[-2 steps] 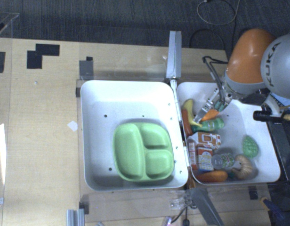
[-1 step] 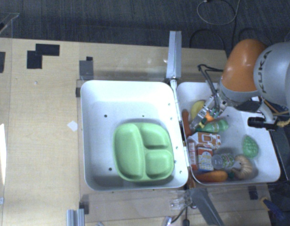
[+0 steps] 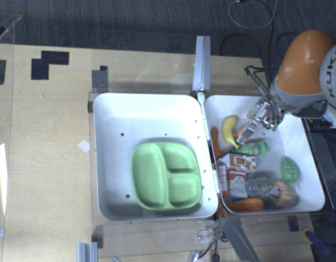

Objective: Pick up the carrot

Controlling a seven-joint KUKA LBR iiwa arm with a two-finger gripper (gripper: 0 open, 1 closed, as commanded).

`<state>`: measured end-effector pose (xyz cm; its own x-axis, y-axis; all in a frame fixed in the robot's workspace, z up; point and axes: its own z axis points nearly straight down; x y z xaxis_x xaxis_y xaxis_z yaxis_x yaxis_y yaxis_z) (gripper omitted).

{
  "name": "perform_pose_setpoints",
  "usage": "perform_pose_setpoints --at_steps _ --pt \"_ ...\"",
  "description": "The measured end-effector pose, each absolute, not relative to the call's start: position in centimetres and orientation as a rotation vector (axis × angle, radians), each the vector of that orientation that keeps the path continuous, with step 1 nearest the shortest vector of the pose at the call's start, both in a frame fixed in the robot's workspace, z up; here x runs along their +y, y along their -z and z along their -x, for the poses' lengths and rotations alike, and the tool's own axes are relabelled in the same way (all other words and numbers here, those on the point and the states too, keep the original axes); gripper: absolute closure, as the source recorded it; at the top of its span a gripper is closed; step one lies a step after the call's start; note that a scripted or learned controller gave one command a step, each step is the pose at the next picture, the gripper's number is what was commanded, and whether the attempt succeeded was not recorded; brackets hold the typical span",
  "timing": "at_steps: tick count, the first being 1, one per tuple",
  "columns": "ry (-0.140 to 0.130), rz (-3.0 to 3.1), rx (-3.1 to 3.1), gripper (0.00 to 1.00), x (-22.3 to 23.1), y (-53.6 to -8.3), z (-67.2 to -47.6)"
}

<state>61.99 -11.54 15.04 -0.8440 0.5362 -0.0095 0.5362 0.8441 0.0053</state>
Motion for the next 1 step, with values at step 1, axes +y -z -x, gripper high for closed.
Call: perform_pose_setpoints --at_steps 1 --pt "-0.003 -0.827 3.019 0.00 -13.81 -8.85 -65.11"
